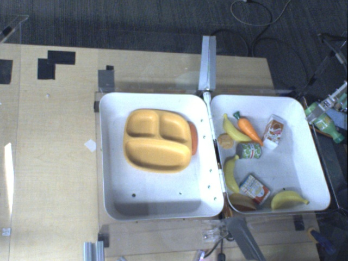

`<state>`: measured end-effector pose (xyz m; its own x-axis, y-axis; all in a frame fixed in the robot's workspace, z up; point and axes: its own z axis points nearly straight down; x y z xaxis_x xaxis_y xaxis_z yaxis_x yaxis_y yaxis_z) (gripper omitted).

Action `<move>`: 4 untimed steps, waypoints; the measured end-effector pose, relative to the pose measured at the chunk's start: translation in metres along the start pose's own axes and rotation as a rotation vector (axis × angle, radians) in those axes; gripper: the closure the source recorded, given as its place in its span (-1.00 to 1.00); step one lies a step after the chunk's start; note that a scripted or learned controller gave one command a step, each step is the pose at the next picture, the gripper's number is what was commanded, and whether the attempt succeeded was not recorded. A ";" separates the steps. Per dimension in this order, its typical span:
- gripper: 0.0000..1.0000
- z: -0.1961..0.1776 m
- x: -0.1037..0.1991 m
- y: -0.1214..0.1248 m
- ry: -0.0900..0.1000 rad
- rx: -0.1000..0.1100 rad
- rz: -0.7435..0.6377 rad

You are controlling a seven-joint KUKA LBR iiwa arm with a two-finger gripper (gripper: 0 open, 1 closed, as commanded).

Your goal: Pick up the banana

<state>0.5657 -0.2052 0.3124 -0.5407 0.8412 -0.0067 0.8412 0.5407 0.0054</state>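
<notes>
i started on the side i reach in from, the right-hand bin (304, 145), and there were three bananas in it rather than one. the nearest banana (288, 199) lay in the bin's near right corner, curved and flat on the floor, apart from everything but a small printed carton (254, 187) just to its left. a second banana (231, 174) lay lengthwise along the bin's left wall, its lower end close to a brown rounded thing (243, 202) in the near left corner – what that was, i couldn't tell. the third banana (235, 129) lay slantwise in the far left part of the bin, with an orange carrot (248, 128) right against its upper side, the green top pointing to the far wall. below that pair sat a green-and-white pouch (250, 151), and a small tan lump (225, 141) lay beside the banana's lower end near the wall. a red-and-white packet (273, 131) lay on its own a little right of the carrot. farther out, across the divider, the left-hand bin (114, 189) held a yellow divided plate (157, 139), with a sliver of something orange (194, 140) showing at its right edge. a grey metal post (208, 64) stood at the far end of the joint between the bins. beyond lay the pale wooden bench (49, 156) with black tape marks (54, 63), and – past the bench – a dark floor with a looped cable (253, 10).
</notes>
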 end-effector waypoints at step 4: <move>1.00 0.013 0.032 -0.038 0.002 0.006 0.927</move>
<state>0.5168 -0.1985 0.2991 0.3478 0.9376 -0.0006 0.9376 -0.3478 0.0026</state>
